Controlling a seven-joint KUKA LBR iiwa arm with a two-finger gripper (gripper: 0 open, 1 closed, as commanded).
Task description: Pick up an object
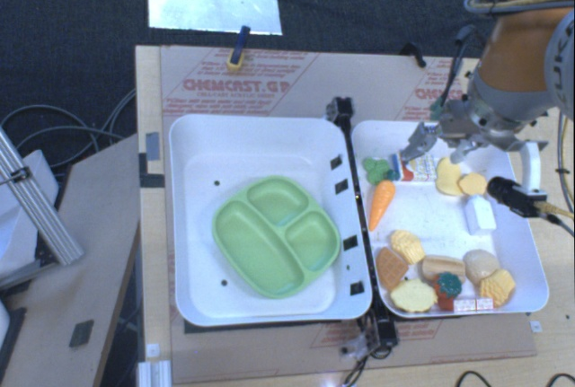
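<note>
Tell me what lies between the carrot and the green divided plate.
In the camera view, between the carrot and the green divided plate run the two bins' adjoining rims with black clips, plus bare white floor of the left bin.

Robotics lab: bench (pixel 269 75) with white bins (pixel 260 138), loose cables (pixel 54 120).

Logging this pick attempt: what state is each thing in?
gripper: open, above the right bin's far end, holding nothing
green divided plate: upright in the left bin
toy carrot: lying flat in the right bin
white block: lying flat
</note>
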